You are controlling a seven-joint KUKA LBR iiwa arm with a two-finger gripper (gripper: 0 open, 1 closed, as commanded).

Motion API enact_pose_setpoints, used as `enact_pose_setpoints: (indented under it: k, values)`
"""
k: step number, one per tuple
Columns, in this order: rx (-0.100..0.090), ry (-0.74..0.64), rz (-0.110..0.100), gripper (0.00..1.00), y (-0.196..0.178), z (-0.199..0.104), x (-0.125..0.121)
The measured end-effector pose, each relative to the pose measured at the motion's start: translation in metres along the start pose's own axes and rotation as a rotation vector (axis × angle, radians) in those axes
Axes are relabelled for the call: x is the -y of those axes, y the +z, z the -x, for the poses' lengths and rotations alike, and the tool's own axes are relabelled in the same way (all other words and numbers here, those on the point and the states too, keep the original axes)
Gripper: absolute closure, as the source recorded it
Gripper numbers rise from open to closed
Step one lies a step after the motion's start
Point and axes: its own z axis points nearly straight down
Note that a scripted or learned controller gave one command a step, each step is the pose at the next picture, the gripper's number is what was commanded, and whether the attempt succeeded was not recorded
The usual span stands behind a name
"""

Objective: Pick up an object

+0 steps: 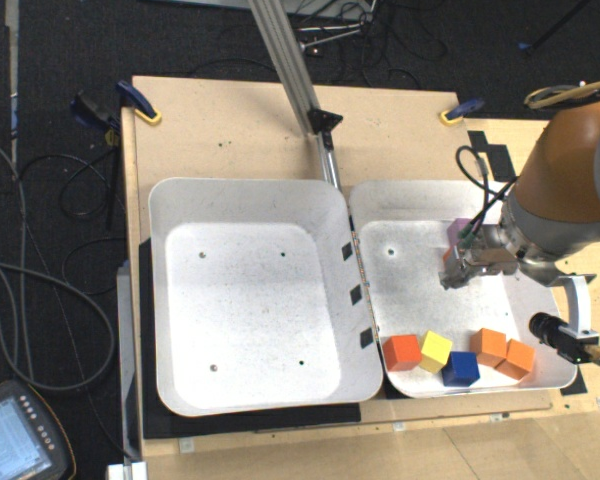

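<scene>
Your arm comes in from the right and its claw (pixel 460 268) hangs over the middle of the right bin (pixel 410 230), above bare white floor. From this angle you cannot tell how the claw is set, and nothing can be seen in its grip, so you should count the pick as not yet made. All 5 candidates sit along the near edge of that same bin, well apart from the claw: an orange cube (pixel 402 351) at the left end, a yellow cube (pixel 435 350) just beside it, a blue cube (pixel 461 368) a little nearer the rim, then 2 more orange blocks, one (pixel 492 345) and another (pixel 519 358), close together toward the right corner. The left bin (pixel 245 288) holds none of them. On the evidence here, the task looks to be at its start or between tries: no cube is lifted, tilted or out of the row. What is left for you is the whole job: bring the claw across toward the near edge, settle over 1 cube, close on it and raise it clear. The tight spacing in the row may make a clean grip awkward, in my judgement.
</scene>
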Motion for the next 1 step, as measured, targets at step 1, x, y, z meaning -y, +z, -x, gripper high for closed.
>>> enact_pose_setpoints:
  k: [1]
  values:
    - [-0.002,-0.005,-0.002,1.0,-0.0122,-0.0508,-0.03]
